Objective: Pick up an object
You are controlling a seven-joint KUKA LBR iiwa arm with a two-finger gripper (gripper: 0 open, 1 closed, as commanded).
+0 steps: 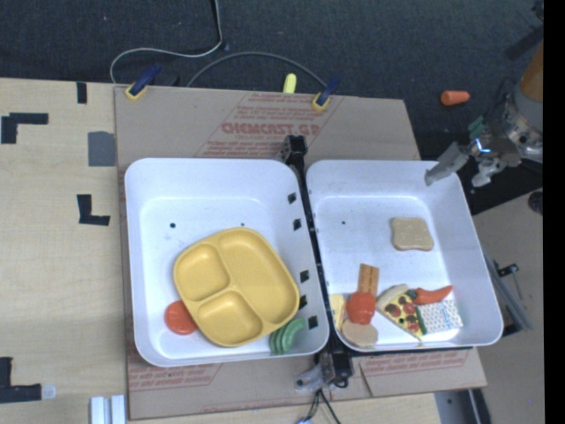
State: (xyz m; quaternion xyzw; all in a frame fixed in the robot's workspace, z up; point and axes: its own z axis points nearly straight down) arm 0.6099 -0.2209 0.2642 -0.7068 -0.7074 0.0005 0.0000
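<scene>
**Toy food waits in the right bin, gripper off the far corner**

Toast slice (pixel 411 234), tan and lying flat, sits by itself in the upper middle of the right bin (pixel 353 193), well apart from the other pieces. Nearer the front wall of that bin lies a cluster: a brown strip (pixel 367 278) standing on end in the view, a red round piece (pixel 360 307) touching its lower end, and a pale tan piece (pixel 359 333) just below that. Beside them to the right is a pizza slice (pixel 403 307) with dark toppings, a red-orange pepper (pixel 432 295) across its upper edge, and a small white speckled packet (pixel 440 317) against the slice's right side.

The gripper (pixel 466 163) hangs at the far right corner of the right bin, above its rim, with nothing between its fingers; one grey finger (pixel 440 167) slants toward the bin and another shows beside it, and they appear spread apart. It is well apart from every piece of food.

In the left bin (pixel 212 179) a yellow divided plate (pixel 235 285) lies tilted, with a red ball (pixel 180 318) touching its lower left edge and a green ridged piece (pixel 287 335) at its lower right edge. Both bins rest on a cardboard sheet (pixel 265 122). A small orange object (pixel 455 97) lies on the dark floor beyond the bench.
</scene>
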